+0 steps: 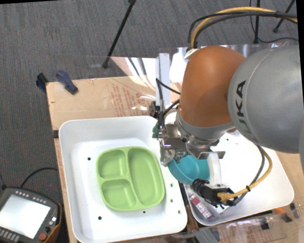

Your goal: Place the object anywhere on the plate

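Partly hidden teal object (190, 169), orientation unclear

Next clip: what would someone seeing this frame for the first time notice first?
The big grey arm with its orange band dominates the right side, reaching down over the seam between the two white bins. In the left bin lies a light green divided plate. A teal object peeks out under the wrist at the right bin's near-left edge.

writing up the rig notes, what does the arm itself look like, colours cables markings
The arm is a bulky grey casing with dark KUKA lettering on its side and a rounded orange band above the wrist. Below that sits a metallic wrist assembly. Yellow and black cables arc over the top, and another yellow one loops beneath it.
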Controlling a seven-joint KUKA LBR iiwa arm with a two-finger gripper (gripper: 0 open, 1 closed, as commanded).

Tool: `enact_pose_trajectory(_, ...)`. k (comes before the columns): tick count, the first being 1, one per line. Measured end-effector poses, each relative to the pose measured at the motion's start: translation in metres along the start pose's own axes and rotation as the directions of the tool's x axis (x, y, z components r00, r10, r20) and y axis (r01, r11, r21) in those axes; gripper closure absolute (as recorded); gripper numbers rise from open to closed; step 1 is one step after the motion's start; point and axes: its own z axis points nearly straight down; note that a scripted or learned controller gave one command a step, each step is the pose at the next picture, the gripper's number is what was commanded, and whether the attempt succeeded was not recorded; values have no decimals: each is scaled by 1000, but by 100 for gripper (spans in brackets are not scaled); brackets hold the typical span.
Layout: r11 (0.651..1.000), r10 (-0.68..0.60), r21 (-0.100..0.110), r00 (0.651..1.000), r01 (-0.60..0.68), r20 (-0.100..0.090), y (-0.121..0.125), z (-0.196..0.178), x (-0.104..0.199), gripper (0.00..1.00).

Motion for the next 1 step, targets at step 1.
enact_pose_trajectory(1, 1000, -3, 1, 1000, 3, -1, -1, 0, 2, 0)
